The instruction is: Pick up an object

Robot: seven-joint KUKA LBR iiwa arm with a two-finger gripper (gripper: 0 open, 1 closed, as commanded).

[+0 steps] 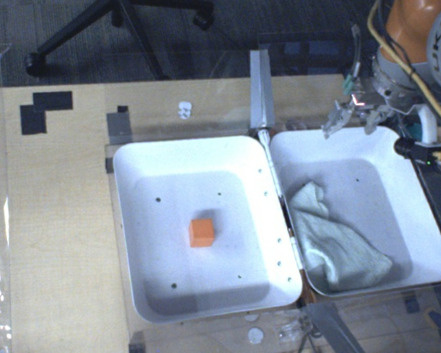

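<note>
A: Cube [202,232], small and orange, sits alone near the middle of the left bin [139,180], in the lower centre of the frame. Is that the thing to pick?

B: It could be. The other candidate is the pale cloth [337,242], crumpled in the lower left part of the right bin [390,165] and lying against the wall between the two bins. Both lie flat on their bin floors, so nothing has been lifted.

A: And further up?

B: Past the bins, at the upper right of the frame, the gripper [358,117] hangs over the far rim of the right bin, under the grey arm with its orange band [415,6]. Its two fingers look spread apart, and I see nothing between them.

A: So how far along would you say it is?

B: At the start, by my reading. The gripper is well apart from the cube and not near the cloth either. Everything is left to do: move over one of them, come down, clamp on it and raise it off the floor of its bin.

A: Anything else up there?

B: Only the bench [55,226] at the left, with black marks at its upper left, and a chair base [124,18] on the dark floor beyond.
</note>
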